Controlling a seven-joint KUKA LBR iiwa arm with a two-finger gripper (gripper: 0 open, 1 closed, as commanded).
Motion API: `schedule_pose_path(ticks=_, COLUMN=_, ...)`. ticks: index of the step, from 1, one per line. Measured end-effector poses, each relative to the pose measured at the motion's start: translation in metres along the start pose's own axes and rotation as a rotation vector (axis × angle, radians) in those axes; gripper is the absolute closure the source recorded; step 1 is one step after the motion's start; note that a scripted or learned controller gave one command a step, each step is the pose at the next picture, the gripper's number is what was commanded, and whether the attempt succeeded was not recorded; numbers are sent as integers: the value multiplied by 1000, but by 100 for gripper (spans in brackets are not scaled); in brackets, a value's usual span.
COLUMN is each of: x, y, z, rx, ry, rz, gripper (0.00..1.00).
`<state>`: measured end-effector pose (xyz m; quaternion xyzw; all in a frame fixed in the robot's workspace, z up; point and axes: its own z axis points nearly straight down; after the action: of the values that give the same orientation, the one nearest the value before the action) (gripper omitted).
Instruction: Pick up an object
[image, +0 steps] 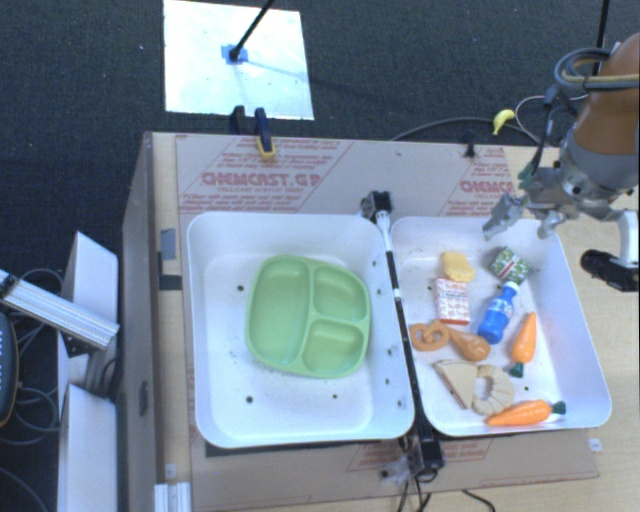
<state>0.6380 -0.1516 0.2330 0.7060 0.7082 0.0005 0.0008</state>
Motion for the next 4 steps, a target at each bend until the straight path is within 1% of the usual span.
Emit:
schedule_pose_path(ticks=1, x=-35, y=-1, z=66, rx=2, ry=0, rz=2, gripper=0)
schedule_pose_path(ticks=2, x=-55, y=13, z=149, rx=2, ry=0, rz=2, gripper=0)
schedule_pose_path(ticks=3, x=-1, y=18, z=148, rx=0, ry=1, rz=-2, gripper=0)
schedule_pose_path(ticks=4, x=-2, y=19, z=137, rx=-3, ry=0, rz=-3, gripper=100)
